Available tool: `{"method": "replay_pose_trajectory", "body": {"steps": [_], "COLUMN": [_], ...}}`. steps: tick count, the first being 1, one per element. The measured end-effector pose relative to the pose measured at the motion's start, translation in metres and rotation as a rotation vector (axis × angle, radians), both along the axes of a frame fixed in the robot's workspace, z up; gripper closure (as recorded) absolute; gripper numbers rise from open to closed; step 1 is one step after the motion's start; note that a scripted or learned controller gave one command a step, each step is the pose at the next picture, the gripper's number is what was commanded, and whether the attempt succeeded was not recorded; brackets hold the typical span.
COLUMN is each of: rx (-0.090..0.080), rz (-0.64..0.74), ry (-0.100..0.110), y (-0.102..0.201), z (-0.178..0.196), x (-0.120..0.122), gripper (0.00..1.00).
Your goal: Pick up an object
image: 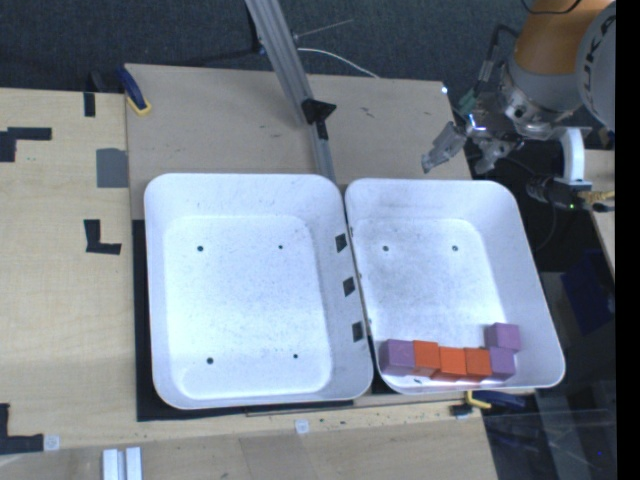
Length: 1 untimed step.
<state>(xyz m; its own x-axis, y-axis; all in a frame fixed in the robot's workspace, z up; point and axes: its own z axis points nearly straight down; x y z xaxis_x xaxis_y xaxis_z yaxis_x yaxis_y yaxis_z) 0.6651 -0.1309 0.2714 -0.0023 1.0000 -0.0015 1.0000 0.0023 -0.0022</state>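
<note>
The claw [447, 153] hangs above the tabletop [230, 128] just beyond the far edge of the right bin [450, 208], at the upper right of the view, below the arm's orange band [560, 43]. Whether it is wide or narrow cannot be told from this angle; nothing shows between its tips. The objects to pick lie well apart from it, at the opposite, near end of the same bin: a row of small blocks pressed against the near wall. From left to right there is a purple block [399, 355], then an orange block [427, 357], two more orange blocks [465, 363] touching one another, and a purple block at the right end [503, 363], with another purple block [503, 336] sitting just behind it toward the right wall. The rest of the right bin's floor is bare white with fine speckling. The left bin [245, 288] lies beside it, their rims touching along the middle, where small dark clips [349, 286] sit. A grey metal rail [285, 58] slants across the tabletop behind the bins, and black tape marks [98, 236] lie on the pale wood to the left.
</note>
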Motion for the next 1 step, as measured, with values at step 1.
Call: {"method": "replay_pose_trajectory", "body": {"steps": [1], "rx": [0.000], "rz": [-0.008], "ry": [0.008], "y": [-0.0458], "z": [-0.0491], "x": [-0.0738], "gripper": [0.00]}}
